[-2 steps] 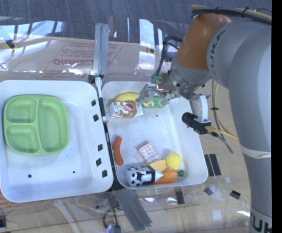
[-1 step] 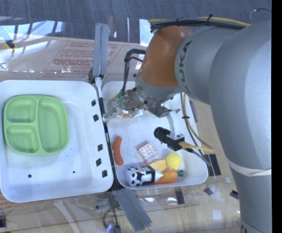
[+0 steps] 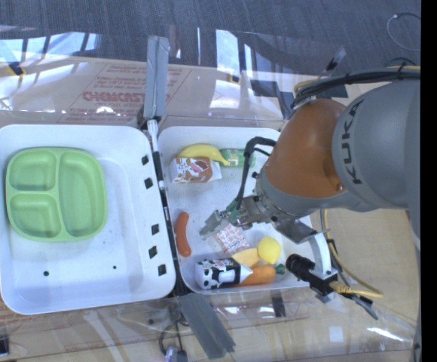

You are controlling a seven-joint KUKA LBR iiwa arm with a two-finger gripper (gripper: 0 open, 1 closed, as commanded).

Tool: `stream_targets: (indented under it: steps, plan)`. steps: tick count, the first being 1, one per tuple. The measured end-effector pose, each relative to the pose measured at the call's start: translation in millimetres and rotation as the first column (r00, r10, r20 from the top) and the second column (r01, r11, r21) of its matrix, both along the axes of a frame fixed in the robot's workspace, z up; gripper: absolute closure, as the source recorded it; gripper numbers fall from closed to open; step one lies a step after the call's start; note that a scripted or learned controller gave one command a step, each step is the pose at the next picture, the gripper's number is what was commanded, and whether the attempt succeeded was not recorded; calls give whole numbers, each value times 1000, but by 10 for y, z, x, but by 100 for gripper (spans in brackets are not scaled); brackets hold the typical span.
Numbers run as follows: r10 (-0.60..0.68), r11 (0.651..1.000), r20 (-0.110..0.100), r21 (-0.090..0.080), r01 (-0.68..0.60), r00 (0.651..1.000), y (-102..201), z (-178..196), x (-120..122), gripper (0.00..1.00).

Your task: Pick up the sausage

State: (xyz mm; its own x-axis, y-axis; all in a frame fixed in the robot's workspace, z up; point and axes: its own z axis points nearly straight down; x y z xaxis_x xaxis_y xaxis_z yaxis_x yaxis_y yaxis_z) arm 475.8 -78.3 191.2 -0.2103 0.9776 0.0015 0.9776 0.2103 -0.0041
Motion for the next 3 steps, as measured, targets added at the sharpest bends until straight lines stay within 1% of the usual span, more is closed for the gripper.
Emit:
stream_targets:
  steps: [1, 2, 3]
  plan:
    - [352, 936, 4, 0, -352, 936, 936, 4, 353, 0]
    - [249, 968, -1, 1, -249, 968, 724, 8, 235, 0]
    - [357, 934, -1, 1, -357, 934, 1236, -4, 2, 0]
